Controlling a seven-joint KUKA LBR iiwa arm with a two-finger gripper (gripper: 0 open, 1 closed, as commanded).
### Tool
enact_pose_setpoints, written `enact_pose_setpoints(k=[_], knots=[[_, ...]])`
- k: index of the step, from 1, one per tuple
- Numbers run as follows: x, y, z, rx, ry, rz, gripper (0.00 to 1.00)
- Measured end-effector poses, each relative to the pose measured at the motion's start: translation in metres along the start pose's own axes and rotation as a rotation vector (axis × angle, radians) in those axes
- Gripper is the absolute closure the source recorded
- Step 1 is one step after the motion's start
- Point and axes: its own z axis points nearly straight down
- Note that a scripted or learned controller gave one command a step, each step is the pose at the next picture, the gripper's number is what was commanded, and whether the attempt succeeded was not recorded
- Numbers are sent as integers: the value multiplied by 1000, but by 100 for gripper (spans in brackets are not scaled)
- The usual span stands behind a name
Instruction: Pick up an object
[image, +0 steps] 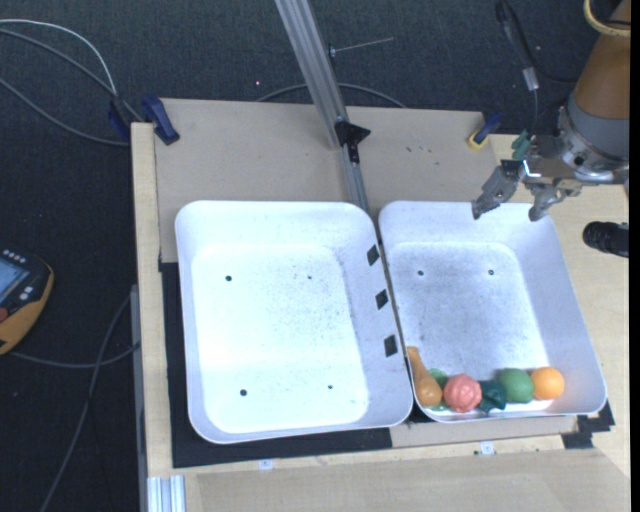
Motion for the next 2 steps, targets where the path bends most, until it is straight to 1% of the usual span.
enact_pose_setpoints(k=[1,2], knots=[[27,4,61,12,2,-1,0],[-46,40,101,11,0,5,0]])
